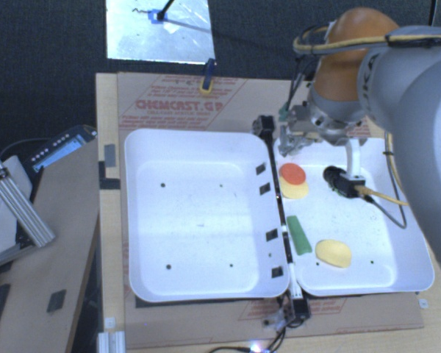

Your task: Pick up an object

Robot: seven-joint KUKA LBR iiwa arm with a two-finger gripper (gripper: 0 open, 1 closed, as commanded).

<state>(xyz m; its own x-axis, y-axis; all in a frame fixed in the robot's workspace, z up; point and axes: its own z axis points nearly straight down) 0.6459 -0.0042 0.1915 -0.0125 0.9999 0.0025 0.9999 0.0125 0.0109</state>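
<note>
Overhead, the arm [397, 72] bends down into the right bin [397, 271]; gripper [290, 144] state unclear.

A: What crowds the gripper [292, 144]?
B: The bins' divider [277, 197] just left; red disc [292, 173] on a yellow disc [295, 190] right below.
A: Open room?
B: Left bin [198, 219], past the divider; green block [298, 234] and yellow lump [334, 253] lie farther toward the front.

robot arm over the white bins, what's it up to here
The grey robot arm reaches in from the right, with its gripper hanging over the back of the right bin. That bin has an orange disc resting on a yellow disc, a green block and a yellow lump. Nothing has been picked up yet.
</note>
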